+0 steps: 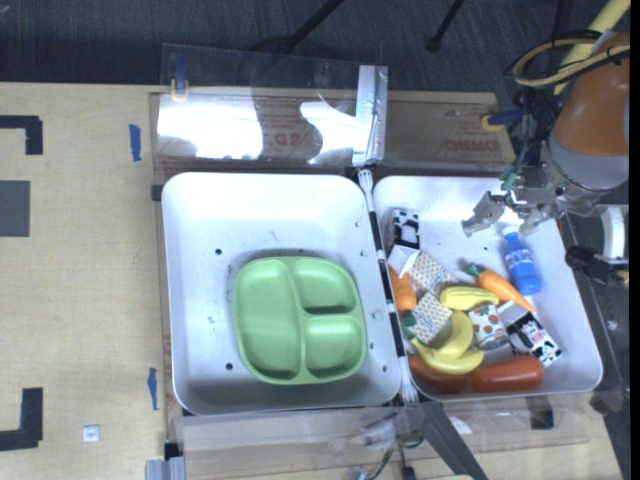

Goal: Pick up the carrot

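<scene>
So from the overhead camera, two white bins sit side by side. The left bin [190,268] just has a green divided plate [298,318] lying flat in the middle, three compartments, nothing in them. The right bin [585,358] is where all the clutter is: a carrot [500,286] lying on the pile near the middle, right beside a blue bottle [521,265], plus bananas [455,340], a long red sausage-looking thing [490,374] along the front wall, and some patterned little boxes [430,290]. The gripper [508,208] hangs over the back of that bin, above and apart from the carrot, fingers spread, nothing between them.
</scene>
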`<move>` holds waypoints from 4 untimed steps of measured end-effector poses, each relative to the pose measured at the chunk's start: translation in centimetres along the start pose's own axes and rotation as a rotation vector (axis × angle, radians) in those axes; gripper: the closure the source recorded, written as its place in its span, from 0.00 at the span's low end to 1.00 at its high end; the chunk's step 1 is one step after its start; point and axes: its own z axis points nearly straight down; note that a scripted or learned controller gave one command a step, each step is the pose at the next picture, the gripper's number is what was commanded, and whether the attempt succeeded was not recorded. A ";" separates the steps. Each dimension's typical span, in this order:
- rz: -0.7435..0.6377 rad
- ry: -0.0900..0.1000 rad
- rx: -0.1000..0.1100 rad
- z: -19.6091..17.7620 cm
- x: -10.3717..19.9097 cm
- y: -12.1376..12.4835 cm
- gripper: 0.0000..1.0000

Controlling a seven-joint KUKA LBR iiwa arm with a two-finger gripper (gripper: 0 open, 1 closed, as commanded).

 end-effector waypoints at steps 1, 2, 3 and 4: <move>0.038 0.001 -0.009 8.0 -1.9 -2.4 0.00; -0.127 0.000 -0.007 10.2 -1.0 -6.5 0.00; -0.258 0.027 -0.010 9.9 -3.1 -6.6 0.00; -0.250 0.007 -0.017 9.0 -4.1 -6.6 1.00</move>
